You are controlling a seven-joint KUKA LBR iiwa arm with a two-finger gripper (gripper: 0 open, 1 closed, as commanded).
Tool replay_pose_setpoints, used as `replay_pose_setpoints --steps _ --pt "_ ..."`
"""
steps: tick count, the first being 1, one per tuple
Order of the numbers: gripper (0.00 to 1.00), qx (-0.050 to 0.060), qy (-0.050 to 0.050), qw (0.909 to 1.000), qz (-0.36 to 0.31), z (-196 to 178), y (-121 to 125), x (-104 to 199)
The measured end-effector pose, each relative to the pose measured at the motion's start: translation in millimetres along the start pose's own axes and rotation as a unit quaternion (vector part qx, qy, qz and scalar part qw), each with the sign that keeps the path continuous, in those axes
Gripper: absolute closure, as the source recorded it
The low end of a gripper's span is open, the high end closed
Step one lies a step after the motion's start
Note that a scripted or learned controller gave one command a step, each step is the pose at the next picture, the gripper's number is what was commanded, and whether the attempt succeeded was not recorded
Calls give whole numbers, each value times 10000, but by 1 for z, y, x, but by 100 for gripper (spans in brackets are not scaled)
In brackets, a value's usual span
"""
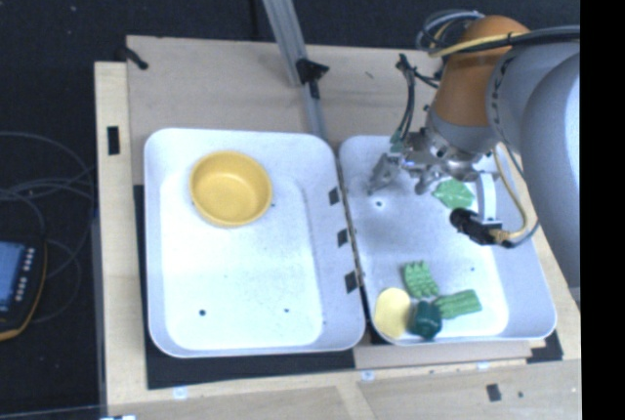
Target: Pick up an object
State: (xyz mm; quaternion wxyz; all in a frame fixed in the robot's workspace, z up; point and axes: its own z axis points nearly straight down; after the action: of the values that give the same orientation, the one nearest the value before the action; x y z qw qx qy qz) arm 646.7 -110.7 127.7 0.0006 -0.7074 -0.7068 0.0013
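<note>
My gripper [403, 178] hangs over the far part of the right bin [522, 257], open, with only bare bin floor between its fingers. A light green flat piece [453, 192] lies just to the right of the fingers, partly under the wrist. Near the bin's front edge sit a green ridged block [420, 279], a green bar [460, 303], a dark teal round piece [426, 319] and a pale yellow round piece [392, 311], clustered and touching. A yellow bowl [231, 189] stands in the far left of the left bin [244, 306].
A grey metal post [278, 3] slants up from the bench behind the bins. The arm's black cable plug [475, 227] hangs over the right bin's right side. A divider with black clips [345, 237] separates the two bins.
</note>
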Motion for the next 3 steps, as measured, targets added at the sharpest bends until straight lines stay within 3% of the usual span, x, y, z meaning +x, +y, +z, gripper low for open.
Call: replay_pose_setpoints --steps 1,3 --pt "100 -26 7 10000 5 -13 1 0" --pt "100 -38 3 10000 -4 -104 4 -8"
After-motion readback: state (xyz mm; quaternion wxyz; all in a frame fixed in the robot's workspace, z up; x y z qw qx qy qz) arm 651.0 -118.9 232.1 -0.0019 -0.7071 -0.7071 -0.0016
